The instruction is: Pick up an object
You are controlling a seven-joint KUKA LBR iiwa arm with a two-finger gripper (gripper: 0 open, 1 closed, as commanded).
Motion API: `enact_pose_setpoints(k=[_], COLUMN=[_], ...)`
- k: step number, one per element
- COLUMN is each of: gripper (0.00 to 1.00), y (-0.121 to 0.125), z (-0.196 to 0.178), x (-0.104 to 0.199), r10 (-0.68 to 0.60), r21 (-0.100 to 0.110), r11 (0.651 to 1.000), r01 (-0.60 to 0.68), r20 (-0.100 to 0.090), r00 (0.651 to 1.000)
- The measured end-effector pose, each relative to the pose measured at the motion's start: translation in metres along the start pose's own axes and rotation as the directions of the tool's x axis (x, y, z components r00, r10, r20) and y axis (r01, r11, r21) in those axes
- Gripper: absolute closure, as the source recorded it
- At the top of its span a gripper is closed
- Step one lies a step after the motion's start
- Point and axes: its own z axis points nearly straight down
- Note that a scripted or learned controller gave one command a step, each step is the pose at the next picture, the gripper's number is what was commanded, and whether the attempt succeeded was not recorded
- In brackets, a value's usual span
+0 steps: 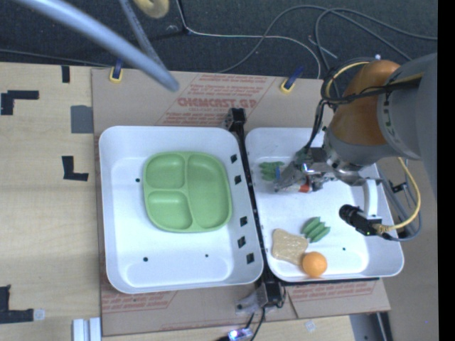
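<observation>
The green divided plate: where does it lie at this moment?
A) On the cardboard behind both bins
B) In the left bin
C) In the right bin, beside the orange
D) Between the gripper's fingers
B. The green divided plate lies flat in the left bin, while the orange and the gripper are in the right bin.

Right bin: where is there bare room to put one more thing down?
In the right bin, the floor near its right wall is bare, beside the green pods and orange. The near-left corner is crowded by the bread. The claw and a green item crowd the far left.
</observation>
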Motion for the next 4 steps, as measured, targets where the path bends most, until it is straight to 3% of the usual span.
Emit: enact_pose_setpoints(k=[1,3,4], gripper=[1.0,1.0,1.0], y=[0.001,-0.008,0.0], z=[-0.052,-0.073,-0.068], x=[0.0,0.109,0.169], r10=[0.0,-0.005,-0.006], r21=[0.002,0.004,0.005], r11=[1.0,1.0,1.0], r01=[0.0,0.005,0.006], r20=[0.0,-0.001,-0.001], r00=[1.0,1.0,1.0])
